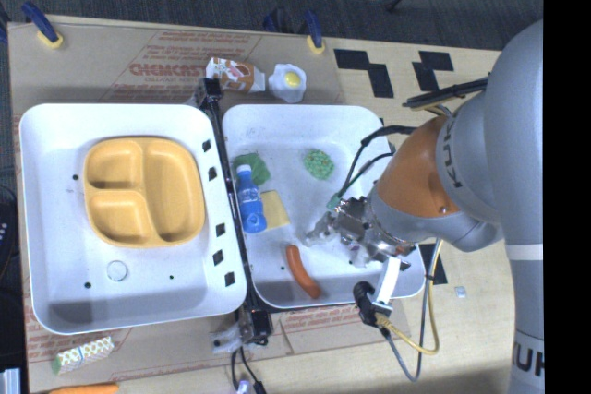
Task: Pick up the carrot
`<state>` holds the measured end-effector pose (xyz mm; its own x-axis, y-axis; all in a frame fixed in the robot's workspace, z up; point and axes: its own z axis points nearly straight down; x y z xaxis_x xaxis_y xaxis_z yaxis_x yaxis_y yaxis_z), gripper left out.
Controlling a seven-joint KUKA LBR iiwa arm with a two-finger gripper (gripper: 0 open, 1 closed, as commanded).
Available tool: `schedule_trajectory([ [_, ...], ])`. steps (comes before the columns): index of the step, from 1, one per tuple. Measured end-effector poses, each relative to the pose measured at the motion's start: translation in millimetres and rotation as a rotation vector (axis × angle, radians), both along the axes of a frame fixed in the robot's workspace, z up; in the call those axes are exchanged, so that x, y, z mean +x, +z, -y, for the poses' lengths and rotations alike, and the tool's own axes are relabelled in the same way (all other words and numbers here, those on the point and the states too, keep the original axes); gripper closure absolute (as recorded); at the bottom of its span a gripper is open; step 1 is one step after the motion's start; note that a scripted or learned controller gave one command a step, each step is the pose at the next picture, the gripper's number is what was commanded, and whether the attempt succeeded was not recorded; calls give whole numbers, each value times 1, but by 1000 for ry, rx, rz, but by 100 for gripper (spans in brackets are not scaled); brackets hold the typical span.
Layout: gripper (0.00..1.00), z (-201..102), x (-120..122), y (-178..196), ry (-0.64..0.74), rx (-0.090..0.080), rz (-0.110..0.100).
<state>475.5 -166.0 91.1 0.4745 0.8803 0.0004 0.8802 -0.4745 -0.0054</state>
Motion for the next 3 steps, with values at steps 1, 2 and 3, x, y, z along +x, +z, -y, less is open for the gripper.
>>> schedule_trajectory([
  [1,0,-70,15,31,0,0,1],
  [2,0,-71,59,37,-85,-1,-1],
  [3,0,-66,23,4,-122,-1,-2],
])
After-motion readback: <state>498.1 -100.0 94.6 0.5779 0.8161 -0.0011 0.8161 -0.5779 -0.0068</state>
